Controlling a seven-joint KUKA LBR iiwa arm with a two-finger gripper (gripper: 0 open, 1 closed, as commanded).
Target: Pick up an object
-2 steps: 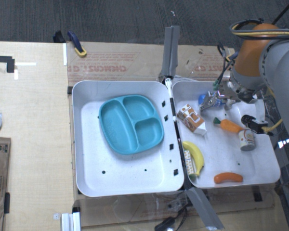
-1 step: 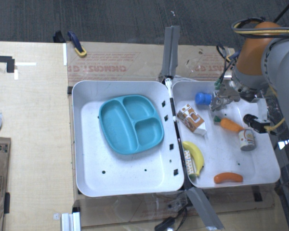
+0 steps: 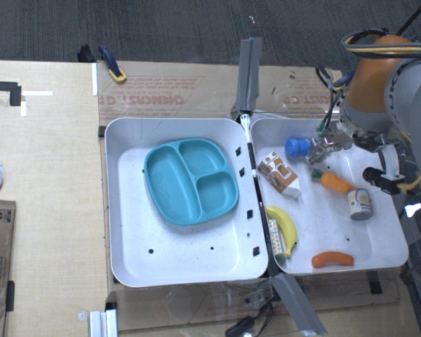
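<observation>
My gripper (image 3: 318, 151) hangs low over the back of the right bin (image 3: 379, 255), on the arm that reaches in from the right. Just left of it lies a small blue object (image 3: 297, 147), close to the gripper tip. An orange carrot-like piece (image 3: 337, 182) lies just below the gripper. Beside that stands a small can (image 3: 359, 204). A brown-and-white carton (image 3: 278, 174) lies toward the bin's left side. A banana (image 3: 284, 229) rests along the left wall, and an orange sausage shape (image 3: 332, 259) sits near the front edge.
The left bin (image 3: 126, 258) holds a blue divided plate (image 3: 191, 180). A grey divider bar (image 3: 249, 76) stands between the bins at the back. Cardboard and a blue-yellow clamp (image 3: 111, 64) lie behind the bins. The arm's cables (image 3: 387, 177) hang over the right bin's right edge.
</observation>
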